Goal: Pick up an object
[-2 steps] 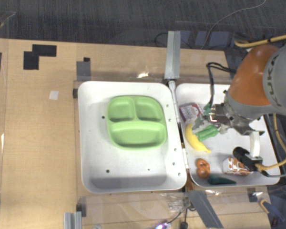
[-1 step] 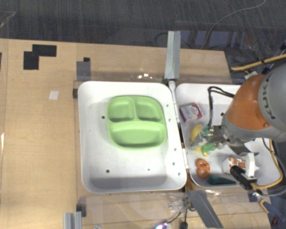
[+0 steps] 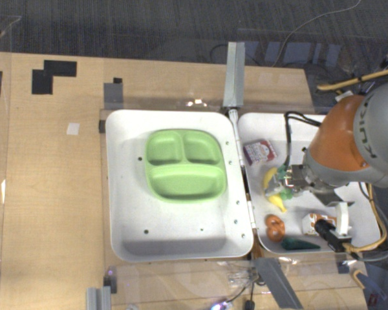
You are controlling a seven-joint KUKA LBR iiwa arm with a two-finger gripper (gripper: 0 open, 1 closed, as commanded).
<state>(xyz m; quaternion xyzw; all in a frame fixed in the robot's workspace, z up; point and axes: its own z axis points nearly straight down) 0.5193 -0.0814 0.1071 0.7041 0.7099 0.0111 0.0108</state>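
Note:
The arm reaches into the right bin [image 3: 297, 126] from the right. Its gripper [image 3: 286, 183] hangs low over a yellow banana-shaped toy [image 3: 272, 177], whose lower end [image 3: 278, 203] pokes out below the gripper body. A red and white packet [image 3: 259, 151] lies just beyond it, toward the bin's far left. An orange-brown round object [image 3: 275, 225] sits near the front left corner. Beside it lies a dark green pepper-like piece [image 3: 301, 243]. A small white and brown item [image 3: 311, 223] rests under the wrist.
The left bin [image 3: 126, 173] holds a green divided plate [image 3: 183, 164]. A metal divider post [image 3: 233, 76] stands between the bins at the back. Cables [image 3: 349, 247] trail along the right bin's front right corner.

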